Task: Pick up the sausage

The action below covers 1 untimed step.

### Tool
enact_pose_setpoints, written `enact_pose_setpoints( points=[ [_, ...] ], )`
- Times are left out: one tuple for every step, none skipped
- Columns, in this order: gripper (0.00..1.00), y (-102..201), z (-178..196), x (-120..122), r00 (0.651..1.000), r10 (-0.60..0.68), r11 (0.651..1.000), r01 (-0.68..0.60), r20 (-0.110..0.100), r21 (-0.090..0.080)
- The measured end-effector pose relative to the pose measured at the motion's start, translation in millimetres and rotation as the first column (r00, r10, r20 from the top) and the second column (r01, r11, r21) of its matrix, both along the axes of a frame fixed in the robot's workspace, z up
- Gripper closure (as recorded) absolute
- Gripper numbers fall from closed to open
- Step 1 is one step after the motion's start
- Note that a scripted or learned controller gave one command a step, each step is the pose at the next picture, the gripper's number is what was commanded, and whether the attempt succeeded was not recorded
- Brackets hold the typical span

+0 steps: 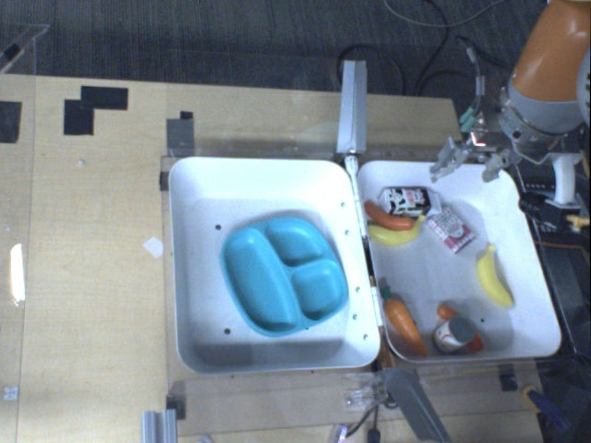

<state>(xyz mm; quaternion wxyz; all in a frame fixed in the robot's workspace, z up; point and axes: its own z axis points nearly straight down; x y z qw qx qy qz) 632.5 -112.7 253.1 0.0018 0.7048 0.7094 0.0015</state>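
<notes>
The sausage (389, 218), reddish-orange and slightly curved, lies in the right bin (540, 330) near its left wall. It rests against a yellow banana (394, 237) just in front of it. My gripper (469, 163) hovers above the bin's far edge, up and to the right of the sausage and well apart from it. It is open, its fingers are spread, and nothing is between them.
Beside the sausage sit a small black-and-white carton (406, 198) and a pink packet (451, 229). A second banana (496, 280), a carrot (404, 327) and a can (454, 336) lie nearer the front. The left bin (199, 340) holds a blue divided plate (284, 273).
</notes>
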Motion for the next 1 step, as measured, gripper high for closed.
enact_pose_setpoints(
  points=[
    [0.00,43.7,-68.0,2.8,0.996,-0.089,0.996,0.089,-0.001,0.001]
  ],
)
